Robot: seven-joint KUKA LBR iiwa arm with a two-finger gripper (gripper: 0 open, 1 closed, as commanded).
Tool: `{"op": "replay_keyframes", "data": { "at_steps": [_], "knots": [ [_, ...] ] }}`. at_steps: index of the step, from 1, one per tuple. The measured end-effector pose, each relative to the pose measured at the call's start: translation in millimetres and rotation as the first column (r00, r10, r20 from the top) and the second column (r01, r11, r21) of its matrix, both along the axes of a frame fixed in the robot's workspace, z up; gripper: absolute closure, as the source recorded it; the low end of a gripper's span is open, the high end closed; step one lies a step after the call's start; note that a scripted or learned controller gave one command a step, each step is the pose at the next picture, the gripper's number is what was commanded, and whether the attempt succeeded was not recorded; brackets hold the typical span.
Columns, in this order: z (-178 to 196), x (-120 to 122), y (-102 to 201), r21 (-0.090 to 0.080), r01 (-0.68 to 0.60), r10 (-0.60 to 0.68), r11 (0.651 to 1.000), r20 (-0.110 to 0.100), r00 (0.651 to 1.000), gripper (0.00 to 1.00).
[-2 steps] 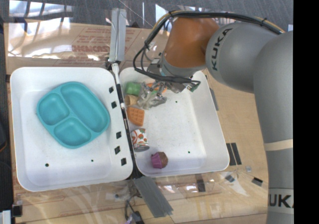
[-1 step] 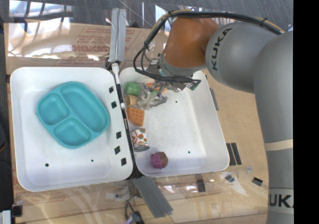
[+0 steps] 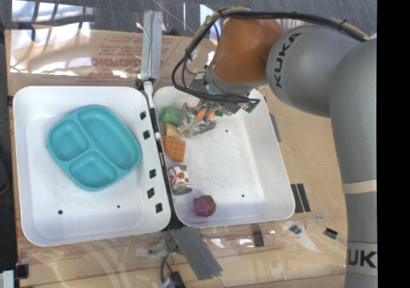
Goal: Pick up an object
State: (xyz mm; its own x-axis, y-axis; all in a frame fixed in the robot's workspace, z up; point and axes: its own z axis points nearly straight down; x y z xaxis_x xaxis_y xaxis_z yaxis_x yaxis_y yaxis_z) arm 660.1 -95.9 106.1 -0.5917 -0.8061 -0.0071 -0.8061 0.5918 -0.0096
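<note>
My gripper [image 3: 195, 121] reaches down into the far left part of the right bin [image 3: 256, 159], under the orange wrist band. Its metal fingers sit beside a green object [image 3: 170, 115] and just above a tan piece [image 3: 170, 130]. An orange item [image 3: 204, 112] shows among the fingers, but I cannot tell whether it is held. Below lie an orange waffle-like block [image 3: 175, 148], a small patterned cup [image 3: 180, 179] on its side, and a purple object [image 3: 205, 205] near the front wall.
The left bin [image 3: 38, 210] holds a teal divided plate [image 3: 93, 146]. A black hinged divider [image 3: 154, 152] runs between the bins. The arm's grey body covers the right side of the bench. Cardboard lies behind the bins.
</note>
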Motion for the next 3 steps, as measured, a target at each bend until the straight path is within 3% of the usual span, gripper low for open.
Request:
{"op": "replay_keyframes", "data": {
  "at_steps": [1,2,3],
  "knots": [
    [89.6,-1.3,12.9,-0.002,-0.302,0.302,0.953,-0.004,0.953,1.00],
    [131.8,-81.7,5.0,0.000,-0.528,0.528,0.849,-0.011,0.849,1.00],
    [83.6,-89.3,8.9,0.005,-0.569,0.569,0.822,-0.014,0.822,1.00]
  ]
}}
